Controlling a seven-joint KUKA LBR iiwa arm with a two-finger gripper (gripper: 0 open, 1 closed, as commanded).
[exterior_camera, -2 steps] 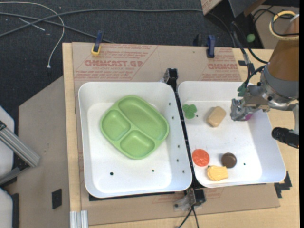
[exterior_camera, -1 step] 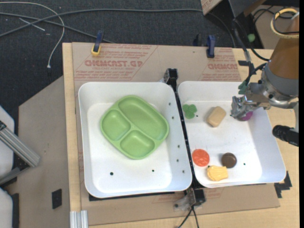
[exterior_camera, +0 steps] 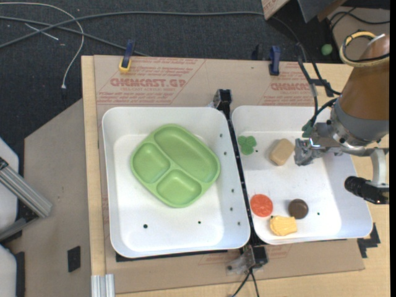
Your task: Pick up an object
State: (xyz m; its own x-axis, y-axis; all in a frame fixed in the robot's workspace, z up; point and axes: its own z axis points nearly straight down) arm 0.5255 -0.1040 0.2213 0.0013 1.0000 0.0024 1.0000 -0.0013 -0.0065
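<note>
The gripper (exterior_camera: 302, 153) hangs low in the right bin (exterior_camera: 328, 228), just right of the tan block (exterior_camera: 280, 151), likely lined up to grab it, while the green piece (exterior_camera: 247, 145), red disc (exterior_camera: 261, 205), brown ball (exterior_camera: 298, 208) and yellow piece (exterior_camera: 283, 226) lie left of and below that block.

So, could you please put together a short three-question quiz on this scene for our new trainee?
1. True or false: the green divided plate lies in the left bin.
2. Which item in the right bin lies nearest the tool?
A. the tan block
B. the yellow piece
C. the red disc
3. Fill in: the dark brown round piece sits just above the ______ piece.

Key: 1 true; 2 A; 3 yellow.
</note>
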